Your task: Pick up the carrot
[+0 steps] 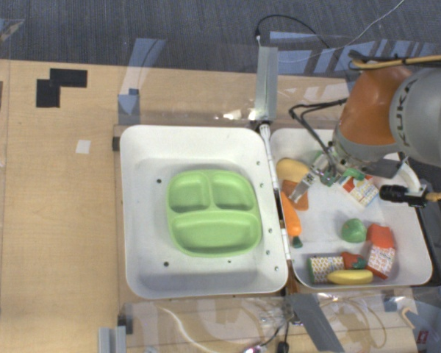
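Orange tapered carrot [290, 216] lies beneath metal gripper [303, 187], whose grip I cannot tell.

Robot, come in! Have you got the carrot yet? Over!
Gripper low in the right bin, nothing seen in it. Carrot lying by the bin's left wall, not picked. Yellow toy right beside it.

The 2 bins [143, 157] are white; the left one holds a light green tray [214, 213]. The carrot [290, 215] is orange with a green tip, near a yellow banana [350, 276], a green round item [354, 231] and a red-and-white carton [381, 251].
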{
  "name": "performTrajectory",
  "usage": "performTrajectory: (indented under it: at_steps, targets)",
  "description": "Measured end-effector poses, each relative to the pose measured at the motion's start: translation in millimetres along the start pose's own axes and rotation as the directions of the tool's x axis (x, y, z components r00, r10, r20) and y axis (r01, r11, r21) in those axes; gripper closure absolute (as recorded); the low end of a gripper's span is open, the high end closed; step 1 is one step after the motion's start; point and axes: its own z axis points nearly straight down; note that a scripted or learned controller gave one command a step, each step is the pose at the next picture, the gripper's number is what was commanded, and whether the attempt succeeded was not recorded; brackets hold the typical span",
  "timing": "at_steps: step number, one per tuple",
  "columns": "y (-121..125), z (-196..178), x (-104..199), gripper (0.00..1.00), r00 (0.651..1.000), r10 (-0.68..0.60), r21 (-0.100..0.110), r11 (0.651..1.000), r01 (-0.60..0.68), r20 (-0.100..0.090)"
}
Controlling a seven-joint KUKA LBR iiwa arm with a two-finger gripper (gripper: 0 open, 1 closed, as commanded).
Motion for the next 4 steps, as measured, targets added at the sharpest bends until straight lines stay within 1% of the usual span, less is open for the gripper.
performTrajectory:
  at_steps: [1,2,3,4]
  targets:
    - [4,-14,-2,1.00,1.000,0.000,-0.011,1.000,0.000,0.011]
    - [-23,-2,2,1.00,0.951,-0.308,-0.003,0.951,0.308,0.009]
    - [-65,-4,52,1.00,0.834,-0.551,0.001,0.834,0.551,0.016]
    - [-85,-36,68,1.00,0.885,-0.465,0.001,0.885,0.465,-0.007]
